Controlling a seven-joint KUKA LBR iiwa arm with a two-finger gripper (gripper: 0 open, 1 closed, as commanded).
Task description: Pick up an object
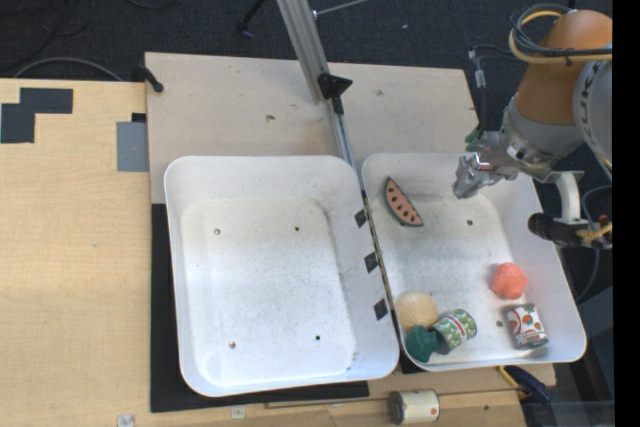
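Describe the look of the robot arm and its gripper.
The grey KUKA arm carries a rounded orange band above the wrist, with a yellowish cable loop over it. Its small metallic two-finger gripper is silver-grey, with dark cabling alongside.

Your grey arm with the orange band (560, 80) is reaching in from the right, angling its metal two-finger gripper (470, 177) downward; nothing is showing between its fingertips.

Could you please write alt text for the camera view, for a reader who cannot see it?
The arm's pincer hovers over the right bin, which holds a watermelon slice, an orange ball, two small cans and a tan lump. The left bin sits alongside.
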